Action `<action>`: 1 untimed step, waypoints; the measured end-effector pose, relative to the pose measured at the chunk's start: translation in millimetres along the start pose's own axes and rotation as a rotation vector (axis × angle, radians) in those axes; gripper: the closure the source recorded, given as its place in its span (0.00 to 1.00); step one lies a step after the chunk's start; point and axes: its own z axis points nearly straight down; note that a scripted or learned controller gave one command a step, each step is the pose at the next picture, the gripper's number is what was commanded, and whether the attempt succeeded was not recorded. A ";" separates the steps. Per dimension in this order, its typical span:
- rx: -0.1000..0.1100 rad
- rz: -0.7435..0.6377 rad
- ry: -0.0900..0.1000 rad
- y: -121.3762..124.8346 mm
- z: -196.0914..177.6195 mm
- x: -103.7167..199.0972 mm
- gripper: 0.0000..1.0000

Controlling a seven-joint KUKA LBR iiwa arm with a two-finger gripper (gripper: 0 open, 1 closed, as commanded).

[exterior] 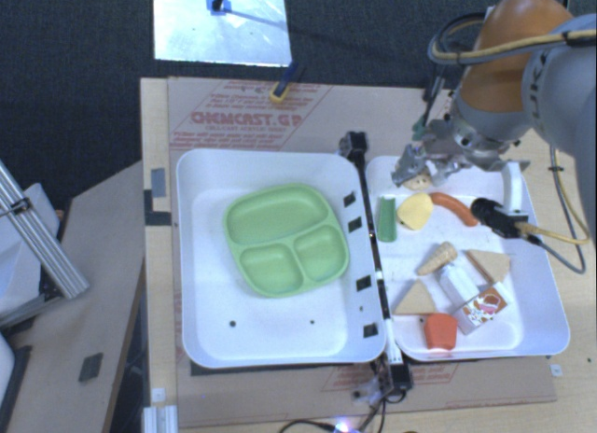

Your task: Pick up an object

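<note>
At the far left corner of the right bin (552, 321): the fingers (411, 173), on a grey arm (560, 95) with an orange band (508, 48), reaching in from the right. Whether they are released, clenched or grasping cannot be told. Just under them, on the camera's side: pale bit (419, 182), small; contact with the fingers unclear. Near, further toward the camera: yellow lump (415, 212), and beside it to the left a green block (386, 218) lying along the bin's left wall. Right of the lump, and nearer the camera than the fingers: orange sausage (453, 207), curved. Well apart from the fingers, toward the camera, a close cluster: cone (437, 258), tan wedge (489, 264), white block (458, 282), red-and-white carton (483, 308), tan triangle (416, 300), orange block (440, 331). Left of the fingers, across the divide: left bin (191, 235), holding one green tray (286, 239) with three compartments, lying flat near its middle. Under both bins: printed cardboard (242, 118) on the worktop (93, 263). Beyond the fingers to the far left: silver sheet (221, 9).
</note>
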 end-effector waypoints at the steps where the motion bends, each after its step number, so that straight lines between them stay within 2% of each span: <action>1: -0.001 -0.001 0.001 -25.6 -12.0 52.0 1.00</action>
